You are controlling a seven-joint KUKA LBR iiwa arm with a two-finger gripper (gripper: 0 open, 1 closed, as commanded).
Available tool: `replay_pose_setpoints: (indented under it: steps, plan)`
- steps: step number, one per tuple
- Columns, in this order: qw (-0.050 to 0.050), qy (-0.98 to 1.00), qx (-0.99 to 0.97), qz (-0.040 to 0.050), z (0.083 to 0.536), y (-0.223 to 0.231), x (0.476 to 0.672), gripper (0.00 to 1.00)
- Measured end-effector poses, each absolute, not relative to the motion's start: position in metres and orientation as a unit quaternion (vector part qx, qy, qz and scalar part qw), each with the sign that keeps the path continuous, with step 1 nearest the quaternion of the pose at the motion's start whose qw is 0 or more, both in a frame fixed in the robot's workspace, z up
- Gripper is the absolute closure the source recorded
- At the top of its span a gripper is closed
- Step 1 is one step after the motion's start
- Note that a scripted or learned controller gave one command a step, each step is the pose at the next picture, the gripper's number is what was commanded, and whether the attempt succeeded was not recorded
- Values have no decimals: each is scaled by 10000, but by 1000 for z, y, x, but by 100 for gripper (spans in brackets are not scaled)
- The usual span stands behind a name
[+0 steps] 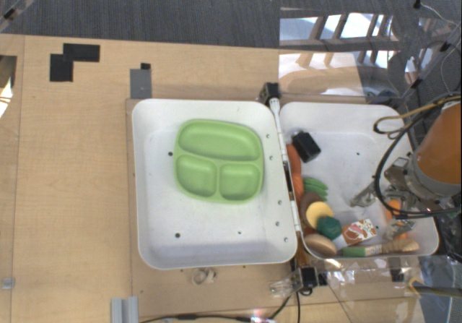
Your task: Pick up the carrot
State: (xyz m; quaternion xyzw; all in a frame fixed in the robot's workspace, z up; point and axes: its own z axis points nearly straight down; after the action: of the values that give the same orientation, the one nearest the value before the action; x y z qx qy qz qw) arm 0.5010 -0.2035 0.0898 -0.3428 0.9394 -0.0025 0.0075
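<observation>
The carrot (293,163) is a slim orange piece lying along the left wall of the right bin (339,121), with its length running front to back. A black block (305,146) lies just right of its far end. My gripper (395,207) hangs low over the right side of the same bin, well to the right of the carrot and apart from it. A small orange patch shows at the gripper's tip; I cannot tell what it is.
Toy foods crowd the right bin's front left: a green piece (315,186), a yellow one (317,212), a dark green one (330,227), a tan one (320,245) and a red-and-white packet (360,231). The left bin (155,227) holds a green divided plate (219,160).
</observation>
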Motion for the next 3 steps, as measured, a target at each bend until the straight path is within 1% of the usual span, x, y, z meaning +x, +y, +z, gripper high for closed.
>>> replay_pose_setpoints:
  steps: [1,2,3]
  plan:
    - [137,9381,-3459,-70,104,-203,506,100]
    - [133,9381,-3459,-67,103,-203,506,0]
    - [72,8890,-4579,-26,90,-203,506,0]
